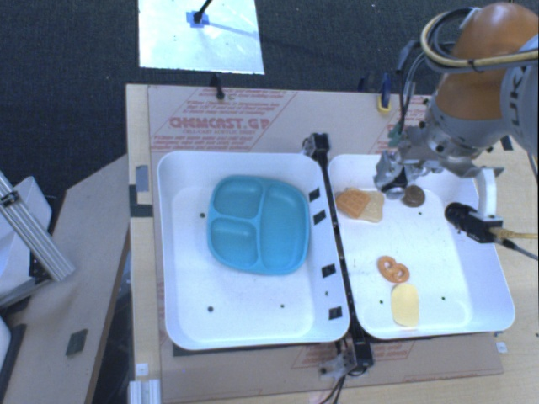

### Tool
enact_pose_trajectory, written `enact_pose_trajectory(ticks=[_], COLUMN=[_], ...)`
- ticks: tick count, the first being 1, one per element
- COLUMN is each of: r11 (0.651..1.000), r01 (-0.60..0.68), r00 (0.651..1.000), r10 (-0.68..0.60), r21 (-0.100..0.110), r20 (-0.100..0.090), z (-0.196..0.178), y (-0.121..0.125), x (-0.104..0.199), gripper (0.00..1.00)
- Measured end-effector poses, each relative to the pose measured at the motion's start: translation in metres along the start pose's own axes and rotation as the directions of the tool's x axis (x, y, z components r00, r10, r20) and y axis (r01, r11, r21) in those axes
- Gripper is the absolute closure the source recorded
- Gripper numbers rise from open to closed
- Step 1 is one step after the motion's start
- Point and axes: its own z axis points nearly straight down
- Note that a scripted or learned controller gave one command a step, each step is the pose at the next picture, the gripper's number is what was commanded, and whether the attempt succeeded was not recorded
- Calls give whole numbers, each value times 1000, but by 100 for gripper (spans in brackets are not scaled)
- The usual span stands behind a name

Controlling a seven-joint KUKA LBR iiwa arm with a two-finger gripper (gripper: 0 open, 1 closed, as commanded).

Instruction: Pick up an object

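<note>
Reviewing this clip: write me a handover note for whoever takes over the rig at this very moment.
Gripper: down at the far end of the right bin, no object visibly held.
Things: toast slice and brown round piece lie on either side of the gripper; pretzel and yellow piece lie nearer the front. Blue divided plate sits in the left bin.
Done: no pick visible.
Left: grasp one object and lift it.

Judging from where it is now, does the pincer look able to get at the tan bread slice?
Probably yes: the pincer is right beside the bread slice, which lies flat in the bin with nothing on top of it.
</note>
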Motion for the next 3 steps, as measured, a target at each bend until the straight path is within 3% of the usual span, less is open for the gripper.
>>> enact_pose_trajectory(ticks=[2, 3], r11=[1000, 1000], r01=[2, 2], r00=[1000, 1000], r10=[-2, -2], r21=[0, -1], r20=[-2, -1], z=[19, 32], y=[19, 46], x=[101, 150], gripper=[100, 100])
